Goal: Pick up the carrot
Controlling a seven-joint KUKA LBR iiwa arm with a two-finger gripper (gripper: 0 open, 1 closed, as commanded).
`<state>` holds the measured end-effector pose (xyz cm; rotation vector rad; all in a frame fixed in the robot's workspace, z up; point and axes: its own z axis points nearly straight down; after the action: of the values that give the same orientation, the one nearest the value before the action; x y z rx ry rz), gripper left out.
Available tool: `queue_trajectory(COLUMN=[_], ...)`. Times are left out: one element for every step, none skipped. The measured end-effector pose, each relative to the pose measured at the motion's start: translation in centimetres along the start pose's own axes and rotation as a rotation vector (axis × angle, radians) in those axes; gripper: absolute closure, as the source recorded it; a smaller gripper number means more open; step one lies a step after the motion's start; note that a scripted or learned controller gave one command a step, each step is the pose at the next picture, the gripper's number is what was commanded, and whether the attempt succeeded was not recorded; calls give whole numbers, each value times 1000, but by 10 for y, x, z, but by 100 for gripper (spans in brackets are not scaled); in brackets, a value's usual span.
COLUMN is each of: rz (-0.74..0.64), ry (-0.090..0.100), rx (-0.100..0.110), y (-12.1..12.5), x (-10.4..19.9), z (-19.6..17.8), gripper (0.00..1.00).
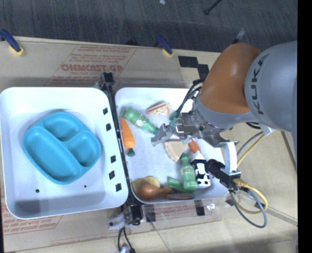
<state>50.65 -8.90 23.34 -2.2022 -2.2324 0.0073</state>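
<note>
The carrot [127, 135] looks like a light, hard, smooth toy w/ a thin shape, best pinched mid-body across its width; the gripper [161, 136] hangs near it, jaws a bit apart, holding nothing.

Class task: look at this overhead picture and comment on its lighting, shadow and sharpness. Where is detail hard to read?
Camera view: even, soft lighting; the white bins look bright, with little glare. A faint shadow lies under the blue plate. The carrot is fairly sharp, while the pincer is slightly blurred and cluttered, so its detail is hard to read.
</note>
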Motion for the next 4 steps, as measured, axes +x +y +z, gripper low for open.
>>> queue_trajectory(rz=[-57, 25, 14, 193], ry=[-1, -4, -3, 1], rx=[3, 0, -9, -2], y=[-19, 32, 101, 73], x=[57, -6, -52, 65], z=[44, 142, 96, 40], gripper=[0, 0, 0, 0])
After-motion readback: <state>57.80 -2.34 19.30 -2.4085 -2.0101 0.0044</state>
